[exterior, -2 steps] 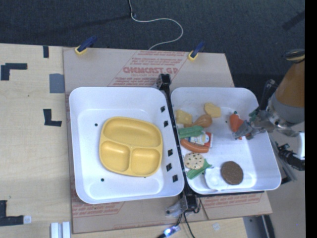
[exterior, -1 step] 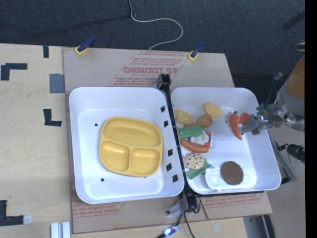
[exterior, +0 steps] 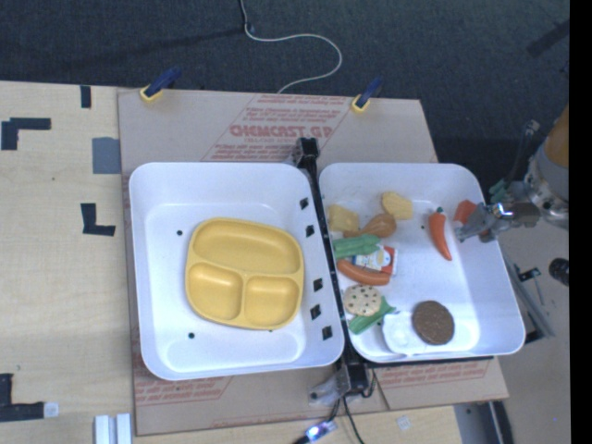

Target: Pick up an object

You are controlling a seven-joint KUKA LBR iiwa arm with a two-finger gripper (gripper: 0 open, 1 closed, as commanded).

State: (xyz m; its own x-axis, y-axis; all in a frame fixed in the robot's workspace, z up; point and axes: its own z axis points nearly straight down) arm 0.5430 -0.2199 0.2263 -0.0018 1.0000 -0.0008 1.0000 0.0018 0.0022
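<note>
The pincer (exterior: 474,228) hangs over the right white plastic bin (exterior: 495,299), at its right rim; whether it is apart or together I cannot tell. Just left of it lies a small orange plastic carrot (exterior: 440,235), untouched.

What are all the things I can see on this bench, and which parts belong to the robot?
Bins: two, white, side by side on a cardboard sheet.
Divided tray: one, yellow, in the left bin.
Carrot: one, orange, right bin, near the gripper.
Brown cookie: one, right bin's near end.
Chip cookie: one, pale, right bin, by the divider.
Yellow pieces: two, right bin's far end.
Hot dog: one, orange-red, middle of the right bin.
Clamps: two, blue and yellow, on the cardboard's far edge.
Cable: one, white, on dark floor.
Gripper: one, grey, at the right bin's right rim.
</note>
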